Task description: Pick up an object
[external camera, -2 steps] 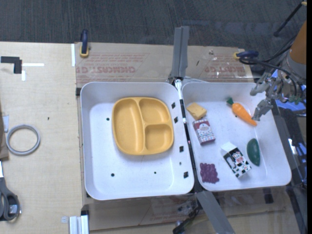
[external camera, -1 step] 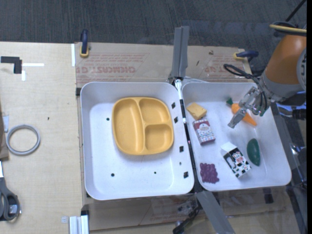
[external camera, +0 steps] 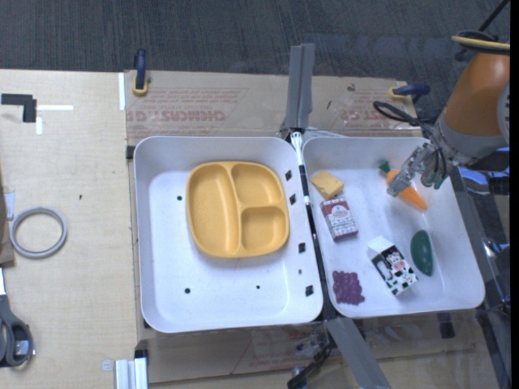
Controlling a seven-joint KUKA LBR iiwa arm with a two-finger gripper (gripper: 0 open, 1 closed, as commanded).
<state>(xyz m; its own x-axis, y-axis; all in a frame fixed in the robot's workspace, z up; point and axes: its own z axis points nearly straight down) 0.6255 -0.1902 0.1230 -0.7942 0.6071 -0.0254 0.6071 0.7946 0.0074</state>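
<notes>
My gripper (external camera: 412, 177) hangs over the upper right part of the right bin (external camera: 462, 297), under the orange-banded wrist. An orange carrot-like piece (external camera: 414, 198) lies just beneath it, partly covered by the gripper. Whether the gripper touches it I cannot tell. Also in this bin are a yellow cheese wedge (external camera: 327, 184), a red box (external camera: 339, 219), a purple grape bunch (external camera: 348, 287), a black-and-white carton (external camera: 394, 268), a dark green oval piece (external camera: 422, 252) and a tiny green bit (external camera: 383, 167).
The left bin (external camera: 154, 298) holds a yellow divided plate (external camera: 238, 209). A grey divider (external camera: 299, 87) rises between the bins at the back. On the bench to the left lie a roll of tape (external camera: 36, 232) and scissors (external camera: 15, 339).
</notes>
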